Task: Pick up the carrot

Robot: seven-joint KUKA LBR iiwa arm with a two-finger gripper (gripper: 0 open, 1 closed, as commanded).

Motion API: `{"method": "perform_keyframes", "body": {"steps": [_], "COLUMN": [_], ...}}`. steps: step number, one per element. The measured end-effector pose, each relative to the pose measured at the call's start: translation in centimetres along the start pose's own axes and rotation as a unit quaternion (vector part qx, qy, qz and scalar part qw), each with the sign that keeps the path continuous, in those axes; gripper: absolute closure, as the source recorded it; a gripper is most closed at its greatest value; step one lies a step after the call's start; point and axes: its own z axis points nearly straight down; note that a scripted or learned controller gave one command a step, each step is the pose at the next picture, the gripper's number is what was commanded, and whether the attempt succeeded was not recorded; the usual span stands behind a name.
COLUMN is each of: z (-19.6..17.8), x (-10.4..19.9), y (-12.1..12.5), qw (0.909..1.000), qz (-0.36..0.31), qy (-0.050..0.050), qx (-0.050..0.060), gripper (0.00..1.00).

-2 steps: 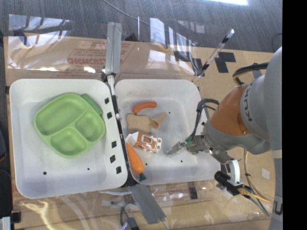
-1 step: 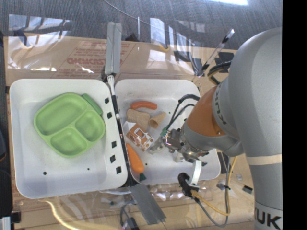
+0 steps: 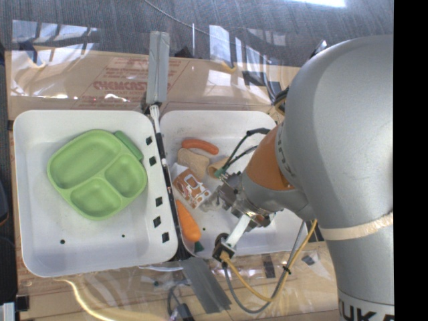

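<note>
The carrot [image 3: 188, 223] is orange with a small green tip and lies along the left wall of the right bin [image 3: 221, 118], near its front corner. My gripper [image 3: 221, 196] hangs low over the middle of that bin, just right of a brown-and-white waffle-like piece [image 3: 192, 186] and up and to the right of the carrot. The carrot rests on the bin floor, apart from the gripper. The grey arm and its orange band cover the bin's right half.
An orange sausage [image 3: 199, 146] and a tan bread-like piece [image 3: 194, 160] lie at the back of the right bin. The left bin [image 3: 40, 246] holds a green divided plate [image 3: 97, 173]. A ridge with black clips separates the bins.
</note>
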Motion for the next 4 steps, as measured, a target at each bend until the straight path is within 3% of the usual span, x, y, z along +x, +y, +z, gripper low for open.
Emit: {"method": "perform_keyframes", "body": {"steps": [1, 2, 3, 4], "z": [0.0, -1.0, -10.1, -10.6], "x": [0.2, 0.3, 5.0, 7.9], "y": [-0.4, -0.4, -5.0, -8.1], "qw": [0.9941, 0.9937, 0.9842, 0.9982], "qz": [-0.109, -0.112, -0.177, 0.06], "qy": [0.001, 0.001, 0.001, -0.001], "qx": [0.005, 0.007, -0.001, 0.0], "gripper": [0.0, 1.0, 1.0, 1.0]}}
